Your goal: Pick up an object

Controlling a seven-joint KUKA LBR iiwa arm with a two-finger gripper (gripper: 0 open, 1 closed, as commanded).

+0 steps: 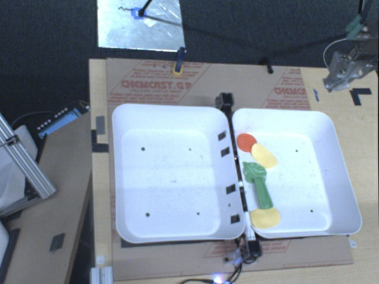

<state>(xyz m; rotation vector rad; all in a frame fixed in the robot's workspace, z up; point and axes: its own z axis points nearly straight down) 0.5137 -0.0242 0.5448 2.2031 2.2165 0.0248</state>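
- Your gripper hangs beyond the far right corner of the right bin, outside its rim and well apart from every object. At this angle you cannot tell whether it is spread or closed.
- As I judge it, the step in hand is the approach: nothing is gripped yet, so you have to bring the arm over the right bin and pick a target.
- All four candidates lie in a row along the right bin's left wall, just beside the seam with the left bin.
- The green piece looks like the best choice. It is long, with a broader head at the far end and a narrow handle running toward the near edge, so close across the handle.
- Come straight down and keep clear of the left wall; a descent too close to it could catch the rim.
- The red disc sits nearest the far edge, touching the yellow oval. Both look flat and thin, and probably hard to pinch.
- A second yellow piece lies by the near left corner, touching the handle's end, so expect it to shift as you lift.
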